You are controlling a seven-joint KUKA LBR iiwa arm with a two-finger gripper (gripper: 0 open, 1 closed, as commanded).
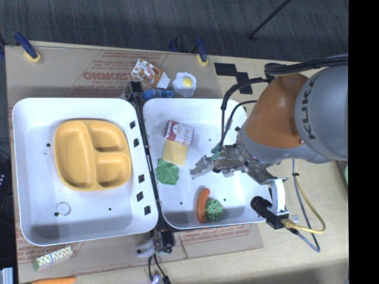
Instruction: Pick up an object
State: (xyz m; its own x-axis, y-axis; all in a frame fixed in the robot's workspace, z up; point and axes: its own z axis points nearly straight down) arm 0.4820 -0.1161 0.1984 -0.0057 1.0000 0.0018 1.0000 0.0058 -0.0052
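Far to the claw's left, the left shallow white bin [23,158] holds a glossy yellow plastic divided tray [92,152]. The right white bin [155,108] holds a small red-and-white carton [179,132], a flat pale-yellow cheese slice [175,154] and a crinkled green leaf [167,173] left of the claw, with an orange carrot [202,204] and knobbly green broccoli [214,209] just below. The metal claw [200,167] hangs with fingers spread, pinching nothing.

right bin [177,106]: carton [179,132], cheese slice [175,153] and lettuce leaf [167,173] are crowding the left half, carrot [202,203] with broccoli [214,209] sitting near the front wall; bare floor is lying open between them, where the pincer [200,167] is hanging.
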